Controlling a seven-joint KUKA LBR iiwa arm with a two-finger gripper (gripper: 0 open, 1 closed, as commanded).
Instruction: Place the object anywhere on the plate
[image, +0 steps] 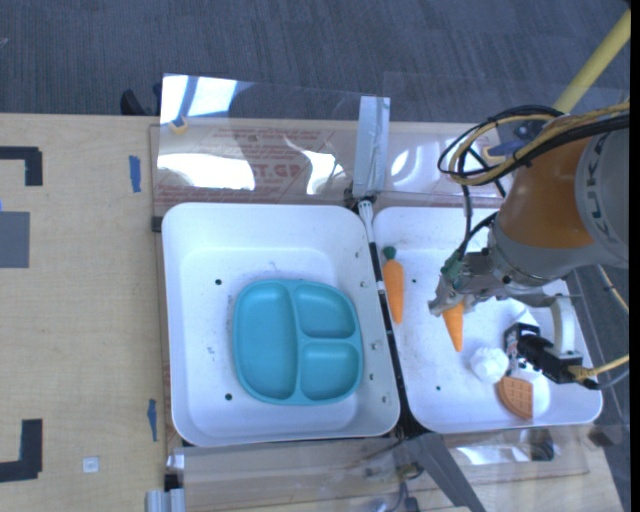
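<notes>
While poised over the right bin (430, 395) — claw (447, 303) clamped on an orange cone-shaped piece (455, 326), teal plate (297, 341) well apart.

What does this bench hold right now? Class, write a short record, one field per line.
left bin: turquoise divided plate, nothing on it
right bin: carrot by the divider, waffle piece, white lump
gripper: over the right bin, an orange cone-shaped piece at its tip

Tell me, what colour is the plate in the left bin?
The plate is light blue, a turquoise shade, seen plainly in the camera view.
</notes>
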